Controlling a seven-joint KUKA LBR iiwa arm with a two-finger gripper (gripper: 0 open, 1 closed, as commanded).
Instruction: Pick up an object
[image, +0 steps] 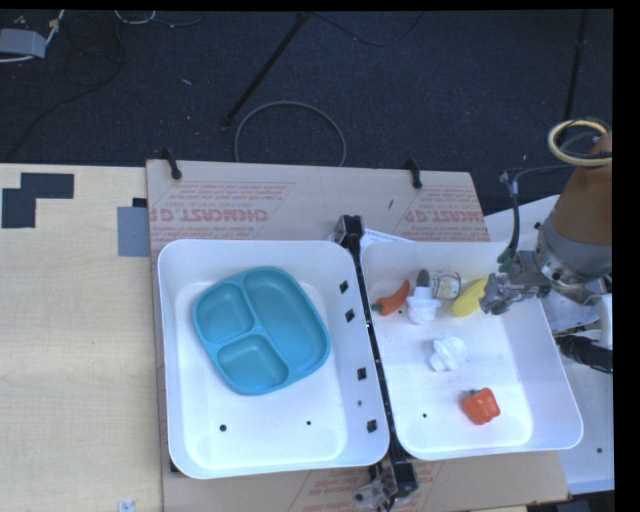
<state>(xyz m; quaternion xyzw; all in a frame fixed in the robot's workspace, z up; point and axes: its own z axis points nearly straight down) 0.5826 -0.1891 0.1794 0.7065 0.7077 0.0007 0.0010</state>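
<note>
The gripper sits just right of the yellow piece, touching it. I can't tell its grip

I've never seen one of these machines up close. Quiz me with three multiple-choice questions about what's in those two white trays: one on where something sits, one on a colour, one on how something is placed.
1. Where does the divided plate lie?
A. left bin
B. right bin
C. on the cardboard

2. What colour is that plate?
A. red
B. blue
C. yellow

3. How does the orange pepper-like toy sit relative to the gripper?
A. between its fingers
B. touching it
C. apart from it, nearer the bin's front

Answers: 1 A, it rests in the left bin. 2 B, it is light blue. 3 C, the toy lies alone low in the right bin, while the gripper is by the yellow item.
</note>
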